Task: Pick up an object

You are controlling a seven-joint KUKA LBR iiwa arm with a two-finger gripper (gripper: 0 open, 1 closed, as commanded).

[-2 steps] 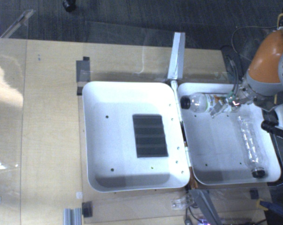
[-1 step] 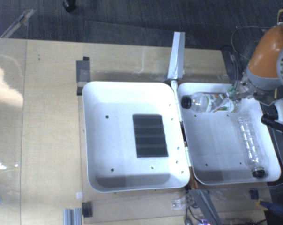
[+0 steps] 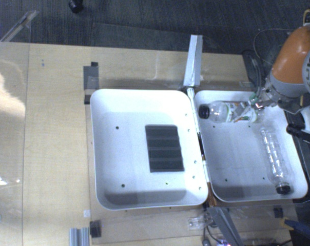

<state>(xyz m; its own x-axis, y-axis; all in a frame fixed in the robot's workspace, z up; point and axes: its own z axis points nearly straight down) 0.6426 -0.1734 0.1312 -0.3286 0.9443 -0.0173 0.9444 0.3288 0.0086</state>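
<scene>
The left bin (image 3: 109, 137) has one thing in the way, a dark ribbed block (image 3: 165, 148) lying flat at its middle, with bare floor open on every side of it. The right bin (image 3: 237, 178) is tighter: a clear bottle with a dark cap (image 3: 224, 111) lies along the far wall, and a second clear bottle (image 3: 274, 158) runs down the right wall. Between them the floor's middle and near left corner lie open. The arm (image 3: 293, 65) hangs over the far right corner.
</scene>
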